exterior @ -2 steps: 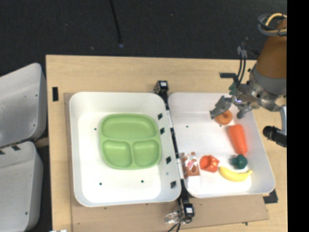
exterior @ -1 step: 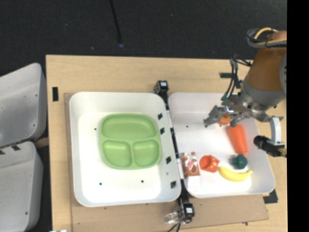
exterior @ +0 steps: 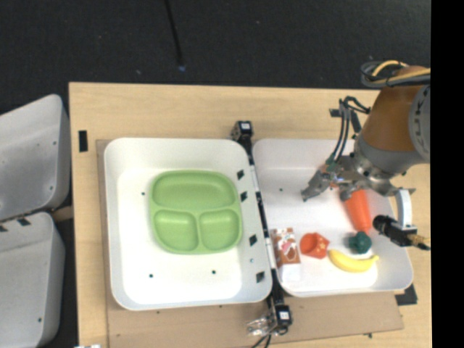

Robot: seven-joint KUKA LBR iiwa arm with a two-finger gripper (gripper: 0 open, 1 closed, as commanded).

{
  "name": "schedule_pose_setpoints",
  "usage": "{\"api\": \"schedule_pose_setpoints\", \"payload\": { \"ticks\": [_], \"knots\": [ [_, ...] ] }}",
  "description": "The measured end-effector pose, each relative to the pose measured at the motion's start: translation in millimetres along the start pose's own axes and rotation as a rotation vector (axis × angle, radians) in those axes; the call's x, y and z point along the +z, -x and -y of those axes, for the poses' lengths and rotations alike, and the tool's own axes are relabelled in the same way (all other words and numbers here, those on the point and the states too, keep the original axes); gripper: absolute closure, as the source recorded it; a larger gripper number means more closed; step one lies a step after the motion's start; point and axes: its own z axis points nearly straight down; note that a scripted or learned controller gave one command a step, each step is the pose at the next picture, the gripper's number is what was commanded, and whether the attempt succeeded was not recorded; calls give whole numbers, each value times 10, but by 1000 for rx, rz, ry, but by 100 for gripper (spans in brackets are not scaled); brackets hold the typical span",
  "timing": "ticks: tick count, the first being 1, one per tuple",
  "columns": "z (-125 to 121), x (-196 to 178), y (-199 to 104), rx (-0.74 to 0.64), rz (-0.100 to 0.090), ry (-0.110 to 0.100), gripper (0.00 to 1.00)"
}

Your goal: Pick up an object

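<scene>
Top-down slanted view of a wooden tabletop (exterior: 174, 111) carrying 2 shallow white bins side by side. The left bin (exterior: 130, 281) is holding 1 green divided plate (exterior: 194, 210) w/ 3 compartments, sitting roughly in the middle, away from the other items.

The right bin (exterior: 290, 158) is holding the small pickable items, all clustered toward its near-right part: an orange carrot-shaped toy (exterior: 358, 209), lying lengthwise just beside the arm's wrist; a yellow banana (exterior: 353, 262) near the bin's front edge; a dark green round piece (exterior: 359, 243) touching the banana's top; a small red-orange item (exterior: 314, 245) just left of the banana; and a red-and-white packet (exterior: 287, 246) lying against the bin's left wall.

The grey arm w/ orange band is reaching in from the right, w/ the pincer (exterior: 319, 185) hanging over bare bin floor, just left of the carrot. It is too small and dark to read: whether it is wide or narrow, can't tell. Nothing is visibly between its tips.

Judgement: the carrot is the nearest candidate, being just beside the pincer. The crowding of banana and green piece probably makes those harder to take cleanly.
</scene>
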Motion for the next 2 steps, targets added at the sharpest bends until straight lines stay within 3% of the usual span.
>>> {"api": "schedule_pose_setpoints", "payload": {
  "ticks": [1, 2],
  "knots": [
    [59, 568, 99, 1, 0, -1, 0],
    [36, 426, 102, 3, 0, 7, 100]
  ]
}}
